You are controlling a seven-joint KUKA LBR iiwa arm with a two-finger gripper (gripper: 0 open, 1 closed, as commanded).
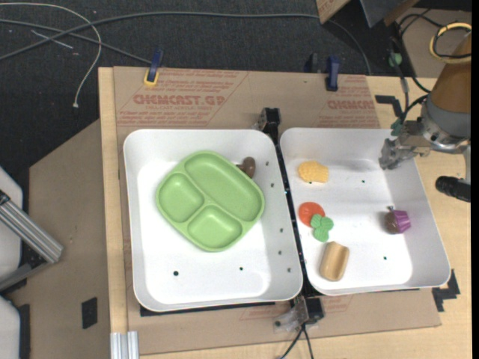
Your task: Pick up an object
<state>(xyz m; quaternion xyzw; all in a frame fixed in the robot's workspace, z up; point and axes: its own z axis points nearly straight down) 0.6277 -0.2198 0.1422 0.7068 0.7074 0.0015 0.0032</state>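
Two white bins, green plate, jaws over right bin

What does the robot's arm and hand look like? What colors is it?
The arm comes in from the right. It is round and chunky, grey near the wrist, with an orange-brown band above that. The hand is small, grey and metal-looking, with little boxy parts. Dark cables hang near the arm, and a yellow cable loops behind it.
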